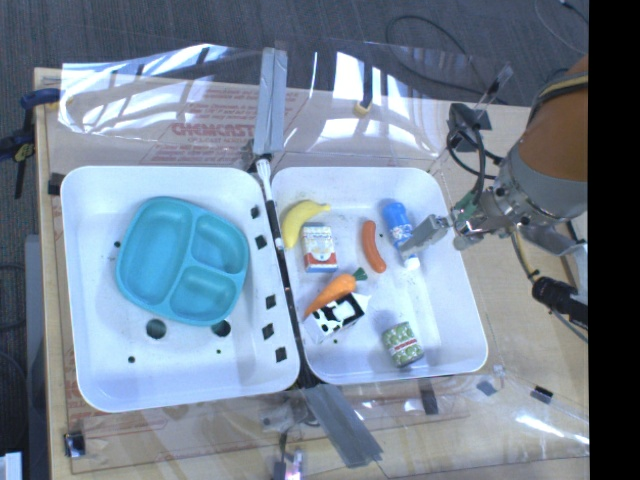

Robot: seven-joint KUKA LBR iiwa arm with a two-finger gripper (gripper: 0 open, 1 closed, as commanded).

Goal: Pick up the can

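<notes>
Small green-labelled metal can (402, 345) lies near the right white bin's (460, 298) front corner; grey two-finger gripper (418, 240) hovers beside a blue bottle (397, 222), well apart from the can; whether it is spread, I cannot tell.

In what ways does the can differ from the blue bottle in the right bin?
The can is green with a dotted label, while the blue bottle is blue with a white cap. The can lies near the bin's front edge, far from the gripper; the bottle lies farther back, right beside it. The can looks shorter and stubbier. Both lie on their sides in the right bin.
</notes>
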